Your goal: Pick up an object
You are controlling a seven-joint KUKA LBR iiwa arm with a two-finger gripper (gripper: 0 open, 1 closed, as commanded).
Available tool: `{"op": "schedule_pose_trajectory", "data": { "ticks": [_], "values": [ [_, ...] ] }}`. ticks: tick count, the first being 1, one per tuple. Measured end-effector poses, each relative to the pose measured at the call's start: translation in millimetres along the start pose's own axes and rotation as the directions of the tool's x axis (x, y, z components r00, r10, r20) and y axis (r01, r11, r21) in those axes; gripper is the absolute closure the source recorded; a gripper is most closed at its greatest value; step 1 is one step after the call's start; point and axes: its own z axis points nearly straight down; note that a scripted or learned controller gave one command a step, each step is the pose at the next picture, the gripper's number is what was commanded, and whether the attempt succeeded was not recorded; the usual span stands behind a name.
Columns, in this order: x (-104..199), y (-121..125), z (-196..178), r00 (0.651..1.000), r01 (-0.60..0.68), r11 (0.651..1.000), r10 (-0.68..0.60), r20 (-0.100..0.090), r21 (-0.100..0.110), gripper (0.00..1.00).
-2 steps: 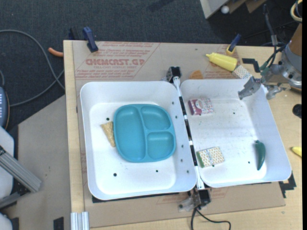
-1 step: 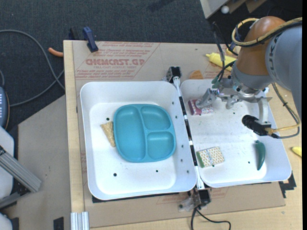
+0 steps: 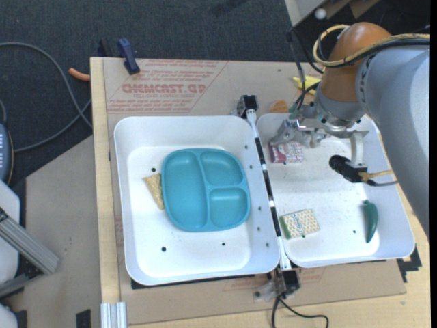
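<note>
Grey and orange, the arm (image 3: 382,67) is reaching in from the right, its gripper (image 3: 295,137) hanging over the far left corner of the right bin (image 3: 341,248), just above a small pink-and-white packet (image 3: 287,153); whether it is gripping anything I cannot tell. A green pepper (image 3: 369,221) and patterned sponge (image 3: 299,224) are lying nearer, while a teal divided plate (image 3: 205,188) is sitting in the left bin (image 3: 136,238).

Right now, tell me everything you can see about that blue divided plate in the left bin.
The light blue divided plastic plate is a rounded rectangle with three compartments: one long section along its left side and two smaller ones on the right. It looks smooth, matte and clean, with nothing in it. It lies flat, right side up, turned slightly askew, near the middle of the shallow white left bin. Its left edge overlaps a tan textured sponge-like piece that pokes out from under it.
</note>
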Motion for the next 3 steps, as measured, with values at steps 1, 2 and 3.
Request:
{"op": "schedule_pose_trajectory", "data": {
  "ticks": [1, 2, 3],
  "values": [
    [3.3, 3.6, 0.2, 1.0, -0.001, 1.0, 0.001, 0.002, -0.001, 0.0],
    [-4.0, 4.4, -0.3, 1.0, -0.002, 1.0, 0.002, -0.001, -0.003, 0.0],
    [0.2, 4.1, -0.3, 1.0, -0.002, 1.0, 0.002, 0.003, -0.003, 0.0]
  ]
}}
